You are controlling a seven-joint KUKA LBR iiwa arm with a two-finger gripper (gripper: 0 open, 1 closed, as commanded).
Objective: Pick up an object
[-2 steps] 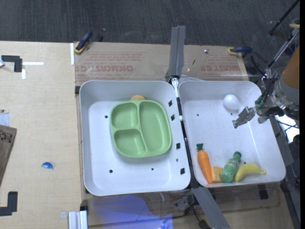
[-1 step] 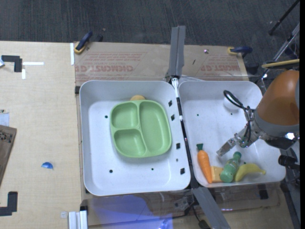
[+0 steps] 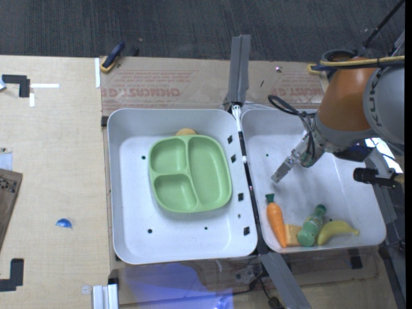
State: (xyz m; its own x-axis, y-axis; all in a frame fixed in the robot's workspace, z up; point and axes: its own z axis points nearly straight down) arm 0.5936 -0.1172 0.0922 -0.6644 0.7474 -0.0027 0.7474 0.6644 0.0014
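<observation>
Carrot [image 3: 276, 223], green bottle [image 3: 311, 226] and banana [image 3: 337, 230] lie together at the near edge of the right bin [image 3: 347, 185]. The tool [image 3: 281, 172] hangs above the bin floor, apart from them; whether its fingers are apart or together cannot be told. A green divided plate [image 3: 190, 172] sits in the left bin [image 3: 129, 192].

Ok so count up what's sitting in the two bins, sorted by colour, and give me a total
Green: 2, the divided plate and the bottle
Orange: 1, the carrot
Yellow: 1, the banana
Total: 4
</observation>
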